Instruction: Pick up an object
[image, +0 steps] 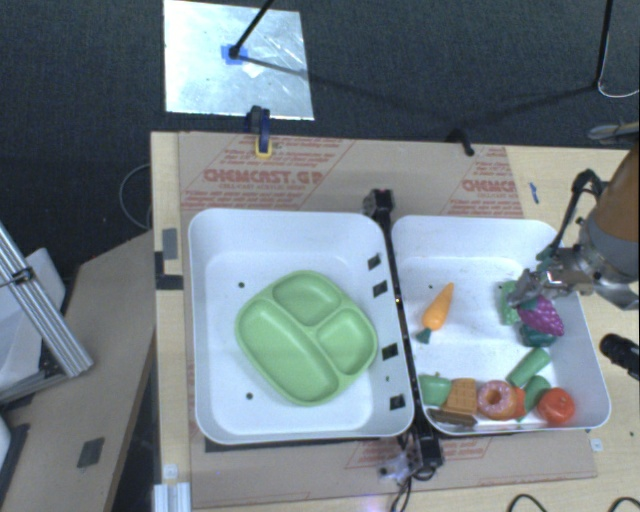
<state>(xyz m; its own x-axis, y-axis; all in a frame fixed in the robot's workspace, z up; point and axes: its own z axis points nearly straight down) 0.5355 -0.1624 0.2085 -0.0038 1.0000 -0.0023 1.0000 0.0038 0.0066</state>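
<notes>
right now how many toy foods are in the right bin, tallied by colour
orange plastic carrot: 1
purple plastic grape bunch: 1
green plastic pieces: 4
tan waffle-like piece: 1
pink-iced doughnut: 1
red plastic tomato: 1
total: 9

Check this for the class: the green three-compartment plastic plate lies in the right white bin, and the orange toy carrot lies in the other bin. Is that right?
Not quite. The camera view shows the green three-compartment plastic plate in the left white bin; the orange toy carrot lies in the other, right bin.
</notes>
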